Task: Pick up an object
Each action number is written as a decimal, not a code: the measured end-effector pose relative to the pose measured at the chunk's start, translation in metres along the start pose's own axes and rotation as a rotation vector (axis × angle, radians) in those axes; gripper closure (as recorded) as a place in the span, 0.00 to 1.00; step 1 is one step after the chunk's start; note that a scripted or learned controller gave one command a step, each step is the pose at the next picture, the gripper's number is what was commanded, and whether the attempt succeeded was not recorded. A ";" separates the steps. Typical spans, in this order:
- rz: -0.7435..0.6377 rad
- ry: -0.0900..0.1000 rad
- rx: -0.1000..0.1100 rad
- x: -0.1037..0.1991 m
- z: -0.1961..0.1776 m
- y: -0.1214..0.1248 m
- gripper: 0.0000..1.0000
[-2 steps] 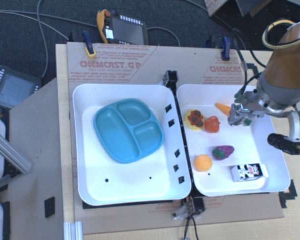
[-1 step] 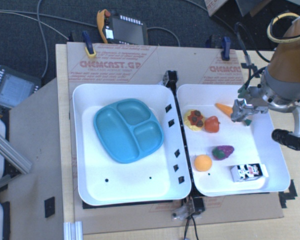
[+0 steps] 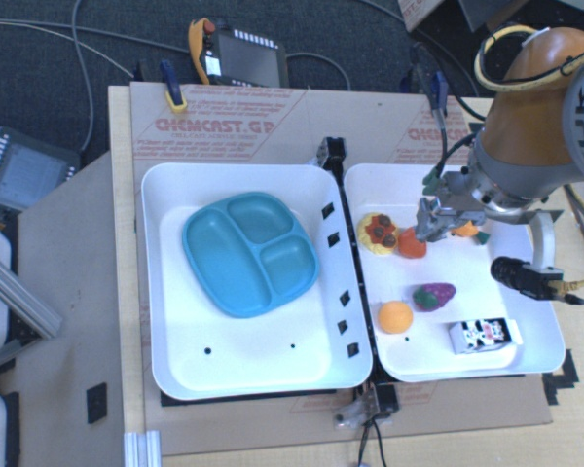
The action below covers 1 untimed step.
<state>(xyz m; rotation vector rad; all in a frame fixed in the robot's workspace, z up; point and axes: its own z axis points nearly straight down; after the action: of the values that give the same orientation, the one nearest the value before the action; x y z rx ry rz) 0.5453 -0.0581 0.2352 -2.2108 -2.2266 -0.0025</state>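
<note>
The gripper (image 3: pixel 430 230) hangs low in the right white bin (image 3: pixel 535 358), directly above a small red rounded toy (image 3: pixel 412 247) just beside a yellow pizza-slice toy (image 3: pixel 378 233); its grasp state cannot be told.

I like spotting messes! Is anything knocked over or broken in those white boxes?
Nothing looks broken or spilled. The blue plate lies flat in the left box, and the orange ball, purple toy and small carton lie apart in the right box.
</note>
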 end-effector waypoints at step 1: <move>0.001 0.000 0.001 0.050 0.002 0.000 1.00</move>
<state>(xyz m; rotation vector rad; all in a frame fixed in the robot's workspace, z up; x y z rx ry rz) 0.5451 -0.0077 0.2332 -2.2117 -2.2252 -0.0014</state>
